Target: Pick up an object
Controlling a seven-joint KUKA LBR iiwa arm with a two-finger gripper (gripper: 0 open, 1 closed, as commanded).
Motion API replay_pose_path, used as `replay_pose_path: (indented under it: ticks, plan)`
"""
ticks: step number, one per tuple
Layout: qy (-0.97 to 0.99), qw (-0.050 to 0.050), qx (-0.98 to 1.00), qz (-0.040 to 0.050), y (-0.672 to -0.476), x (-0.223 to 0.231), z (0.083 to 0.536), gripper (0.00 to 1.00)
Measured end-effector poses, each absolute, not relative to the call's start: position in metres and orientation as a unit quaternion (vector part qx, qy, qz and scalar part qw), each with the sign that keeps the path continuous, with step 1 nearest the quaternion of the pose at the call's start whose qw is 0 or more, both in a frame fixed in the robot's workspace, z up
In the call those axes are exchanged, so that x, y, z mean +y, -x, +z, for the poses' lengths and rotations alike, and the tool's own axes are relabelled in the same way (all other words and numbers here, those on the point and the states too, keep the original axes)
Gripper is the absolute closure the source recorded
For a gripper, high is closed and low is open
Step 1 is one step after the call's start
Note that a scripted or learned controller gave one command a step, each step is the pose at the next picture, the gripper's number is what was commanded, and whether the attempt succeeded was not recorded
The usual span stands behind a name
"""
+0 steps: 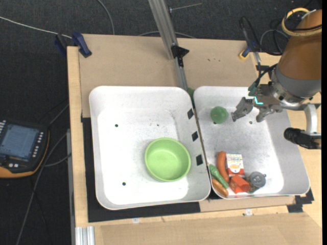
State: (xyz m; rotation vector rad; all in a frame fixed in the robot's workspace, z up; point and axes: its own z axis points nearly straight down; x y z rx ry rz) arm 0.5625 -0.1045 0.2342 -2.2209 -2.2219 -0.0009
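I work in a robotics lab: my bench is a bare plywood board (138,60) held by blue clamps (82,45), an orange-cased teach pendant (20,147) lies on the dark carpet (30,75), loose cables (76,9) trail around, and an aluminium camera post (163,22) rises behind.

The end effector (250,109) is seen open above the right shallow white bin (286,157), just beside a small green ball (219,115). A round green plastic bowl (167,160) is seen in the left white bin (117,137).
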Motion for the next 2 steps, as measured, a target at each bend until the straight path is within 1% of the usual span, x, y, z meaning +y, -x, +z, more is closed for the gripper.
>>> replay_pose_path:
  ticks: [1,2]
  plan:
    - [0.707,0.000,-0.707,-0.0002,-0.563,-0.105,0.234,0.00]
    - [0.707,0.001,-0.707,0.0011,-0.567,-0.110,0.188,0.00]
